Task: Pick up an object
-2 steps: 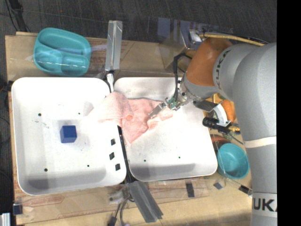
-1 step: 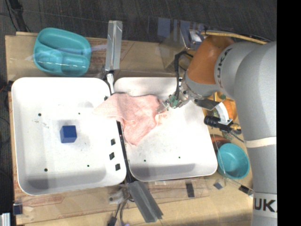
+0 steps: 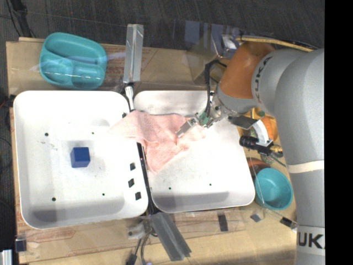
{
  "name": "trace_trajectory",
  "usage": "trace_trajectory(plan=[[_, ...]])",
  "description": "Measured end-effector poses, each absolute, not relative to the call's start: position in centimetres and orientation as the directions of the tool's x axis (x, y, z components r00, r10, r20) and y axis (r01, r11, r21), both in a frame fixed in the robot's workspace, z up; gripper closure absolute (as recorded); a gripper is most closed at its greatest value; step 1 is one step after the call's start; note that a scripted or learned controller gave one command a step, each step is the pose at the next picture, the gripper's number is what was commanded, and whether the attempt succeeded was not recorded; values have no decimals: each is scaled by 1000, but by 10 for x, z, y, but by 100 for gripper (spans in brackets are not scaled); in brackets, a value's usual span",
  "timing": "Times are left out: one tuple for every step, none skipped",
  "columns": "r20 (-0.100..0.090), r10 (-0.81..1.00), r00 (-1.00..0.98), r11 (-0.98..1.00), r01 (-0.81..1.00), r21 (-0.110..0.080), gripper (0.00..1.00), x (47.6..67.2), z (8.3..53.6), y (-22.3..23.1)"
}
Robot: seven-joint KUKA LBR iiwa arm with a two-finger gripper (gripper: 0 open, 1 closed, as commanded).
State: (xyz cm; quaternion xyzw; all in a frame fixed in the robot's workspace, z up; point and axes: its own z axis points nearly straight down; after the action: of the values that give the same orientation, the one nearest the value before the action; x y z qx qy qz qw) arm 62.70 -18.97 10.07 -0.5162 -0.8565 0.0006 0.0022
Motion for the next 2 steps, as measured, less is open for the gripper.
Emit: trace_trajectory(plan=[[2,846,-533,533,846,-2,0,601,91,-161],[2,845,-536,536,845,-3,100,602,100,-160]])
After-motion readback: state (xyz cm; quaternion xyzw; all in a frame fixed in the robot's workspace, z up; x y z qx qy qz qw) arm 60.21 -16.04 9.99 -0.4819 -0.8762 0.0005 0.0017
